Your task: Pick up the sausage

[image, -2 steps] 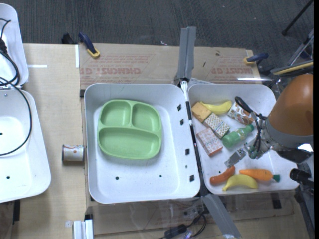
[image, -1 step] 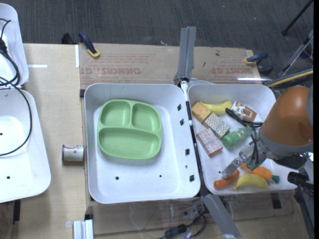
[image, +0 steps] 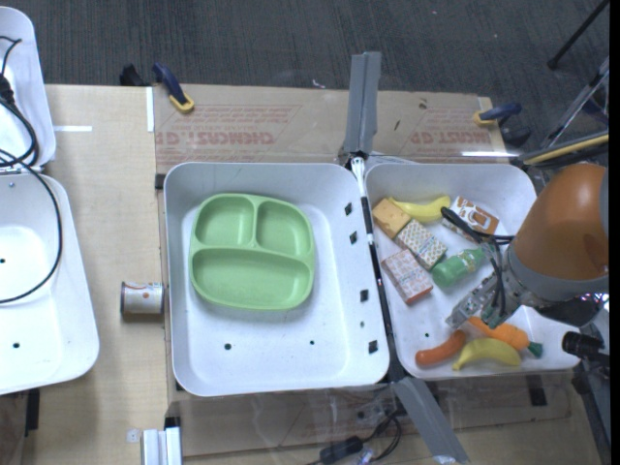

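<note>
The metal two-finger gripper (image: 472, 308) hangs low in the right white bin (image: 513, 177), just above the reddish-orange sausage (image: 441, 350). A yellow banana (image: 489, 355) lies right of it. Whether the jaws are spread, I cannot tell.

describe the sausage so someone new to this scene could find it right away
Look in the right bin, at its near edge. The sausage lies there, just left of a yellow banana and below the claw. It is the only plain orange-red, slightly curved piece; the nearby carrot has a green tip.

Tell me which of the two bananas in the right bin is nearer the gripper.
The lower banana, at the bin's near edge beside the sausage and carrot, just below the gripper. The other banana lies further away, by the far wall.
</note>
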Tool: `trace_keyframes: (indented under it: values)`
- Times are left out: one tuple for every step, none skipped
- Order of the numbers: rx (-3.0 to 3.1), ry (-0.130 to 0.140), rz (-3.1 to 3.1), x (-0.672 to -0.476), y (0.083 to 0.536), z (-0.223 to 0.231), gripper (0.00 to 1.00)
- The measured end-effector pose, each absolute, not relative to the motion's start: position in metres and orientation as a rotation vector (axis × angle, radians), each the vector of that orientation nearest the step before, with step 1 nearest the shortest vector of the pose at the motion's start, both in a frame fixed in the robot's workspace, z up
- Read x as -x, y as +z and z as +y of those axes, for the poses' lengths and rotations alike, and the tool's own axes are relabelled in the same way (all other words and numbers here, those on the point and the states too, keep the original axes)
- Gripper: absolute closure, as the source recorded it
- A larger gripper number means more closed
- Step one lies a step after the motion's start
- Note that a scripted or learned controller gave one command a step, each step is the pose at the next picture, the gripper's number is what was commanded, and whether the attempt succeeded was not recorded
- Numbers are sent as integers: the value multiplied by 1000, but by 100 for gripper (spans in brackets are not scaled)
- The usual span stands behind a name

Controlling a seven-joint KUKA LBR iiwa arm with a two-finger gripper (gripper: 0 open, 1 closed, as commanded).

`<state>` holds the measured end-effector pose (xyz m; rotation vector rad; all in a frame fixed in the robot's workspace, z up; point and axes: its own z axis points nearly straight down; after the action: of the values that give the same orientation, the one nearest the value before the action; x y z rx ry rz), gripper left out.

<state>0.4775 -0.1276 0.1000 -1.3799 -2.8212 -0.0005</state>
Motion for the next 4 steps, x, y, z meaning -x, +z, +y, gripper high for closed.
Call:
trace_keyframes:
  values:
    - [909, 0, -3007, -478, 92, -141, 100]
    - [1245, 0, -2886, -487, 191, -69, 100]
    - [1244, 0, -2886, -487, 191, -69, 0]
    - [1339, 2, -2840, -477, 108, -102, 0]
